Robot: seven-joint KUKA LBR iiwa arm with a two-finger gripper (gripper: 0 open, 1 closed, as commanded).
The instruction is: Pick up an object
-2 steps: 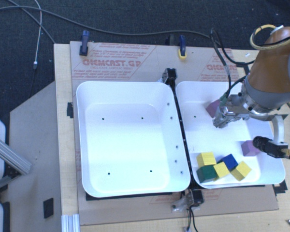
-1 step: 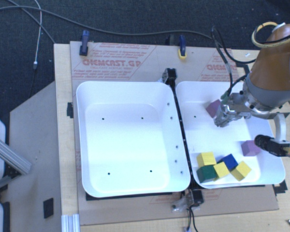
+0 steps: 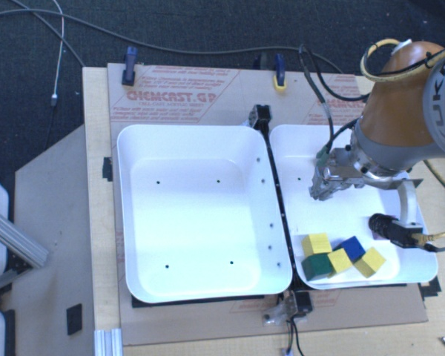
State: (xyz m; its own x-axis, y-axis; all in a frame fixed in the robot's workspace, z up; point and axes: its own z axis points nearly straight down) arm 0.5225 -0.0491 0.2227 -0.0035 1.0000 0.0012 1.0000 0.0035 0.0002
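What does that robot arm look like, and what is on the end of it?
The arm is a thick rounded tube, grey with a broad orange band above the wrist. A yellowish cable loops at its top. At its tip sits a small grey metal gripper.

Five small blocks lie close together at the near end of the right bin [image 3: 356,143]: three yellow blocks [image 3: 316,243] [image 3: 339,260] [image 3: 370,262], one green block [image 3: 318,266], one blue block [image 3: 352,248].
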